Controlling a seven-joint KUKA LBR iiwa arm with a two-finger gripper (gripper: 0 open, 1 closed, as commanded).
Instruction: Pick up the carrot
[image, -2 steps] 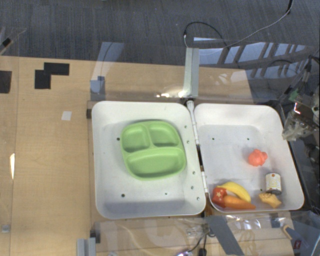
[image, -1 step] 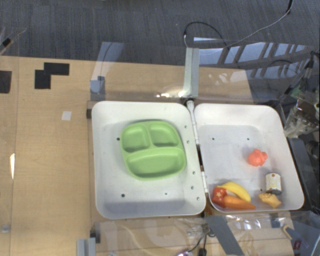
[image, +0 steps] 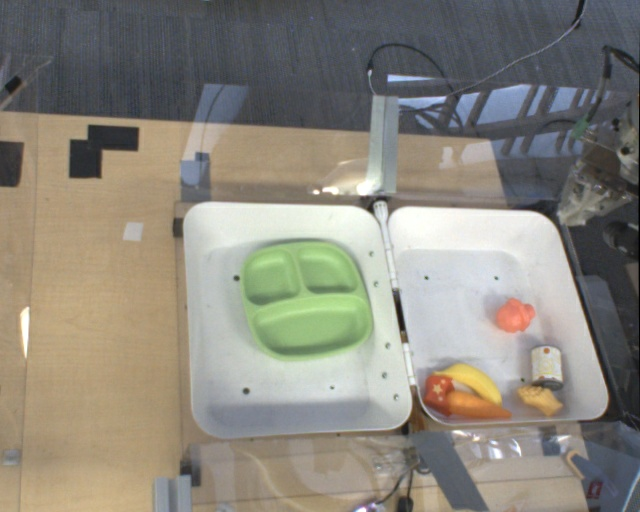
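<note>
Hand (image: 603, 178) first: mine hangs at the far right, off past the far right corner of the right bin (image: 470, 240), well apart from everything in it. It is too blurred for me to tell whether it is apart or together.

Nearest to the front, the carrot (image: 478, 406) lies flat against the near wall of the right bin, toward its near left corner. A small red item (image: 437, 388) touches its left end, and a banana (image: 473, 381) lies just behind it, touching. To the right in the same bin sit a yellow-brown lump (image: 541, 400) and, just behind that, a small can (image: 546, 365). Farther back is a pink-orange lump (image: 515, 315), alone.

The left bin (image: 220, 400) holds a green divided plate (image: 305, 300), near its middle. Beyond both bins, a grey metal post (image: 384, 140) rises from the worktop (image: 90, 330).
</note>
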